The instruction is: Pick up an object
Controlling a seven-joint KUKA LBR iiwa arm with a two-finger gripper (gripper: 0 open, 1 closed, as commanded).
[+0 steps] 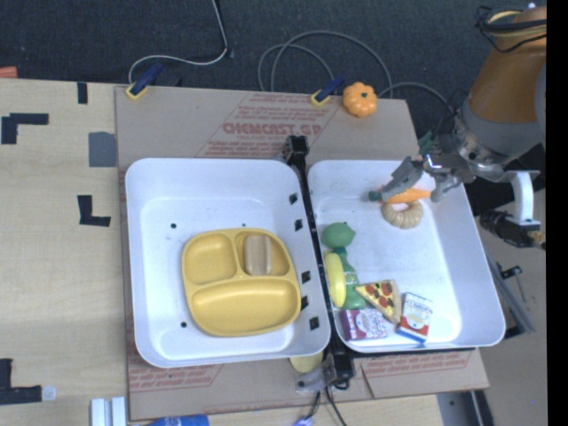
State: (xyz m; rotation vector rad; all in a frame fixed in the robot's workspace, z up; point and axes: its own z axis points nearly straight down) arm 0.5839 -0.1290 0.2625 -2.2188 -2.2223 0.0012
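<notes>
My gripper (411,187) hangs over the far part of the right bin (461,264). An orange toy piece (412,194) sits between its grey fingers, and they look shut on it. Just below lies a tan ring-shaped bagel (404,216), touching or nearly touching the orange piece. Nearer the front of this bin are a green toy (338,234), a yellow banana-like toy (335,279), a pizza slice (382,296), a maroon packet (363,324) and a small white carton (415,316).
The left bin (151,202) holds a yellow divided plate (238,293) with a tan roll (257,254) in one compartment. A small orange pumpkin (359,98) sits on the cardboard behind the bins. Cables loop across the back. The arm's orange band (508,78) stands at the right.
</notes>
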